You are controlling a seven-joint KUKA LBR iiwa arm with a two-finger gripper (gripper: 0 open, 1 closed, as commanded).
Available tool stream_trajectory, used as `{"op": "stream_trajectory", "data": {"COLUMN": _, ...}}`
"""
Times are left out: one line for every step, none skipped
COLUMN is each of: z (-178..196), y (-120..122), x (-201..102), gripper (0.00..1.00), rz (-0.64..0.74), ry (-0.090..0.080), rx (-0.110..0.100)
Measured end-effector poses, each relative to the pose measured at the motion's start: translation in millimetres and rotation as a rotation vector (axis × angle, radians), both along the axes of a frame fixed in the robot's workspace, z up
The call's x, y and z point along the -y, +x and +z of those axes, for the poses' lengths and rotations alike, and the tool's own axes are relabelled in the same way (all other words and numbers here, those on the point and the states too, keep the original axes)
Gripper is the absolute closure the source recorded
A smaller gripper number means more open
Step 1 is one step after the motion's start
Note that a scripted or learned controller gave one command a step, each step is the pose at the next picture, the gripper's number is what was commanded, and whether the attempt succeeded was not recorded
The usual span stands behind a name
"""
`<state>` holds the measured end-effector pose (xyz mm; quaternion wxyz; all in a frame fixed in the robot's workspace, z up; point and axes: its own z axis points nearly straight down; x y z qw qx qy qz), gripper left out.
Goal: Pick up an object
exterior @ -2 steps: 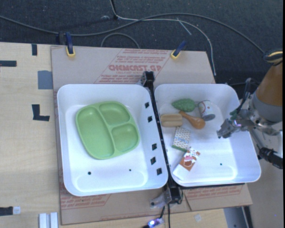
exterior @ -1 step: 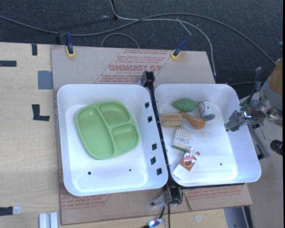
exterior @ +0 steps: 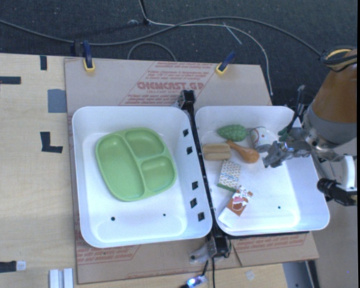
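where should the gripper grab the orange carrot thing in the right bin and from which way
Grip the carrot across its thick rounded end, coming straight down from above. It lies flat, slanting toward the gripper, and that end sits on bare bin floor; its thin end runs up against the green leafy piece and the tan block.

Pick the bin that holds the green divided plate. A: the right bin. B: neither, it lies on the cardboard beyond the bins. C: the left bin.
C: the plate lies flat in the left bin, alone there, while the small items sit in the right bin near the gripper.
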<state>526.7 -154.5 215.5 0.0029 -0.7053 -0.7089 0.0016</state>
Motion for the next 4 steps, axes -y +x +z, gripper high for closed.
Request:
{"op": "stream_trajectory", "data": {"z": 6, "y": 16, "x": -50, "gripper": 1.00, "rz": 0.002, "ry": 0.000, "rx": 0.000}}
{"op": "stream_trajectory", "data": {"z": 12, "y": 29, "x": -105, "gripper": 1.00, "rz": 0.002, "ry": 0.000, "rx": 0.000}}
{"op": "stream_trajectory", "data": {"z": 3, "y": 40, "x": -149, "gripper": 1.00, "rz": 0.000, "ry": -0.002, "rx": -0.001}}
{"op": "stream_trajectory", "data": {"z": -4, "y": 54, "x": -208, "gripper": 1.00, "rz": 0.002, "ry": -0.002, "rx": -0.001}}
